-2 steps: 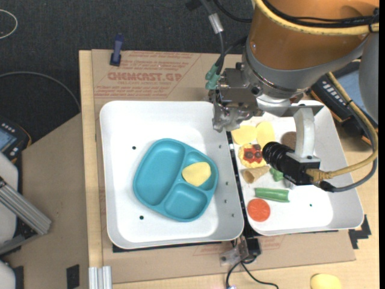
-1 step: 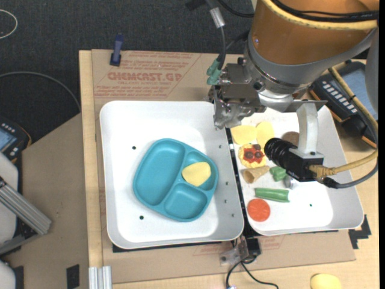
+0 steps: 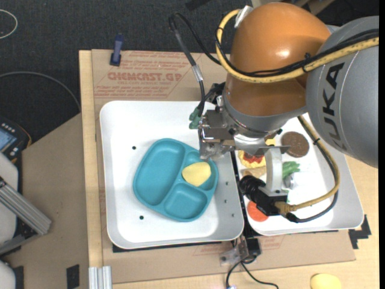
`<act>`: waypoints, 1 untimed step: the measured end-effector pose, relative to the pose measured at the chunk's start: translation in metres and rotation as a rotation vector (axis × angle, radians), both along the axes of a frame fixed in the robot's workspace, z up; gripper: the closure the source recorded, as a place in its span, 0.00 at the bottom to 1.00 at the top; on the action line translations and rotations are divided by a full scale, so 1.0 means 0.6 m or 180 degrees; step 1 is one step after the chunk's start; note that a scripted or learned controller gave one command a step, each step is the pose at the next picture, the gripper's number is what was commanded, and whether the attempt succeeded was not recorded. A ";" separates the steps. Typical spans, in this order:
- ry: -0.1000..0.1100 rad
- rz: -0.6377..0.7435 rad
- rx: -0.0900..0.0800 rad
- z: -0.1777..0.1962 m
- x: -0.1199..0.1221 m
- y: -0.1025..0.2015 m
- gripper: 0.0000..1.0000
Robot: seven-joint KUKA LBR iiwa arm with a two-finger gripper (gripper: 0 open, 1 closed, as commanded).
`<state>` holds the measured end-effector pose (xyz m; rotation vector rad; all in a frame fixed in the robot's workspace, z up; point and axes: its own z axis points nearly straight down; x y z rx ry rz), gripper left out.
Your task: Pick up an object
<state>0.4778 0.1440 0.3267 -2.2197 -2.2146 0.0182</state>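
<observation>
Overhead, two white bins [image 3: 114, 161] sit on a brown-papered counter [image 3: 90, 95] above dark carpet [image 3: 60, 17]; whether the fingers are clenched or released cannot be told.

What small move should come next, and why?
Probably lower the hand slightly toward the yellow piece lying in the blue tray. The hand sits just above and beside it, near the tray's right rim, and nothing shows between its fingers.

Dark carpet [image 3: 72, 17] surrounds a brown board bench [image 3: 144, 71] (red lettering printed on it), evenly lit
</observation>
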 end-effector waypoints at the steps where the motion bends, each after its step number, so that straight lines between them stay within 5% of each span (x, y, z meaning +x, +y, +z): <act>1: -0.0002 -0.0014 0.0005 -0.248 0.000 -0.095 1.00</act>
